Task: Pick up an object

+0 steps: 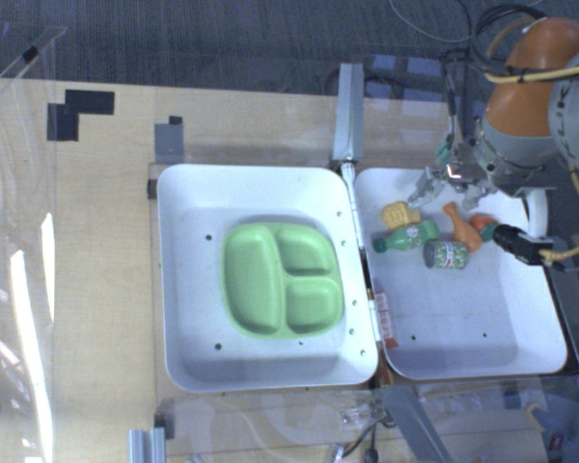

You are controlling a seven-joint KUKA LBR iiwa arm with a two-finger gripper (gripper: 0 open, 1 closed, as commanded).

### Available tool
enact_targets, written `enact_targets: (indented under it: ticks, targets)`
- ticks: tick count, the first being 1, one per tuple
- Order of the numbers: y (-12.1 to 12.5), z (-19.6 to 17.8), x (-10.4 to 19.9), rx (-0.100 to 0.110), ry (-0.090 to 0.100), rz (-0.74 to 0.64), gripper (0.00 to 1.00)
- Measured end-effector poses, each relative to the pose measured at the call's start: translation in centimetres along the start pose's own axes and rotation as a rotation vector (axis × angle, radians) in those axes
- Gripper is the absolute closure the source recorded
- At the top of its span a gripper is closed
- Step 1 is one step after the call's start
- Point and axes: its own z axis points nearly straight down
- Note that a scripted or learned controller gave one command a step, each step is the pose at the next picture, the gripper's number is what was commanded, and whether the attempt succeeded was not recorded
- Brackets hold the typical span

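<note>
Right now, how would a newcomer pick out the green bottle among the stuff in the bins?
Start at the right-hand shallow white bin, and look at the cluster near its far left corner. The small green plastic bottle lies on its side there, just below the small yellow corn-like item. Unlike the short green can with a printed label to its right, it is long and necked.

Pale wooden bench (106, 287) seen from above at a slant; two shallow white bins set side by side on it, touching along a metal divider strip (348, 114); left bin (188, 355) larger in view, right bin (482, 350) beside it; black L-shaped marking (77, 112) on the bare wood at far left; small grey bracket (170, 141) just beyond the left bin's far corner; clear plastic sheeting (19, 258) along the bench's left side.
</note>
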Motion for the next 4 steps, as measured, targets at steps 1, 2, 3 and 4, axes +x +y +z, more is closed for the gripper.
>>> enact_targets:
  ticks: [1,2,3,4]
  targets:
    - [-2.3,8.5,-5.7,-0.003,0.0,0.105,0.0]
    - [-5.2,10.9,-7.1,-0.009,-0.001,0.1,0.0]
    - [-4.9,9.8,-7.0,-0.014,-0.001,0.097,1.0]
    - [-2.2,1.0,1.9,-0.002,0.0,0.129,1.0]
